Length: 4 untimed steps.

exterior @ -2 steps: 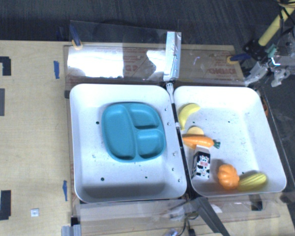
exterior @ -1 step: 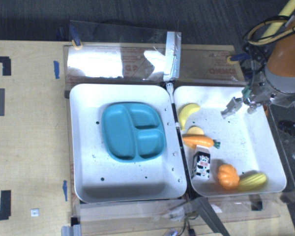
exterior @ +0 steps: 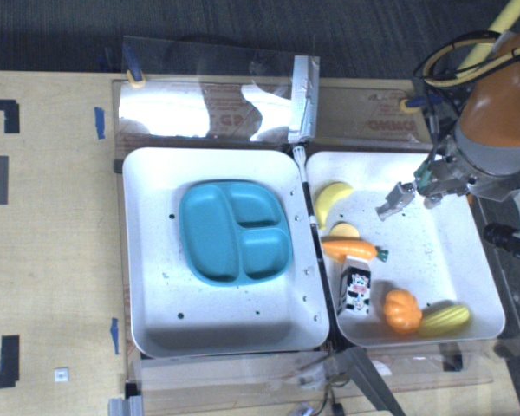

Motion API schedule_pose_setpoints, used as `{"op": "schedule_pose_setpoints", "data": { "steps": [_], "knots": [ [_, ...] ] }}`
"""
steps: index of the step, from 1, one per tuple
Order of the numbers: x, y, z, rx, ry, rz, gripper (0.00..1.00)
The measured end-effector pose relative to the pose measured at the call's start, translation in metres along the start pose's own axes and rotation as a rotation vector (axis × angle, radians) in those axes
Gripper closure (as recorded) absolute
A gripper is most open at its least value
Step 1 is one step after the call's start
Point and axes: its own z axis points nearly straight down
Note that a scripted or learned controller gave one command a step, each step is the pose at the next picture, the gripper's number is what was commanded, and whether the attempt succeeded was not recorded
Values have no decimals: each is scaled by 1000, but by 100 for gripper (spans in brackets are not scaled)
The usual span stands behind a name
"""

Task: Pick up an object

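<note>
On the left of the bench, the left bin holds a blue divided plate lying flat in its middle; it is wide and low, a poor thing to grab, so I judge it is not my target.

Moving right, the right bin keeps its pieces crowded along the left wall and the near edge: a yellow banana-like fruit at the top, a carrot lying crosswise below it, just over a small carton with a cow print, then a little orange pumpkin touching a yellow-green squash. Any of these would serve as the object to pick up.

My gripper hangs over the bare upper part of that bin, well apart from the toys, carrying nothing. Whether its fingers are parted or closed I cannot tell from here. I judge the carrot is the nearest easy choice.
</note>
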Motion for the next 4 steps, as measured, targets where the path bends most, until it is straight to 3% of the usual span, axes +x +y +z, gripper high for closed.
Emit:
{"op": "schedule_pose_setpoints", "data": {
  "steps": [1,2,3,4],
  "knots": [
    [7,3,104,-23,-11,-171,0],
    [21,-43,126,-4,-2,-55,0],
    [-18,8,67,-4,-4,26,0],
    [-59,85,126,-4,-4,142,0]
  ]
}}
